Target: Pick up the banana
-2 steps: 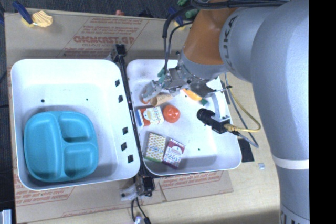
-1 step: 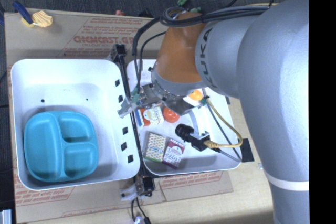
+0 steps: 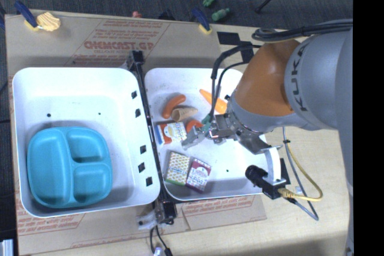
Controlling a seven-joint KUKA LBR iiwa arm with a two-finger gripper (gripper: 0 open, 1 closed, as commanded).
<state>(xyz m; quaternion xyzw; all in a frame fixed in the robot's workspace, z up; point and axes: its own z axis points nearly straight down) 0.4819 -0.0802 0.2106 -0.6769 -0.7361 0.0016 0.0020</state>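
Observation:
My gripper [image 3: 199, 133] hangs low over the middle of the right bin [image 3: 240, 180], with the grey and orange arm [image 3: 270, 90] reaching in from the right. It is just right of a small carton [image 3: 170, 130] and touches or nearly touches a red piece [image 3: 193, 125]. Above it lie an orange sausage-shaped piece [image 3: 174, 105], a tan rounded piece [image 3: 184, 112] and an orange wedge [image 3: 211, 98]. None of these toys reads clearly as a banana; the arm hides part of the bin's right side.
Two small printed boxes [image 3: 178, 168] [image 3: 198, 175] lie side by side near the right bin's front edge. The left bin [image 3: 72, 87] holds a blue divided tray [image 3: 69, 163]. A black divider [image 3: 143, 123] runs between the bins. Cables [image 3: 300, 186] trail at the right.

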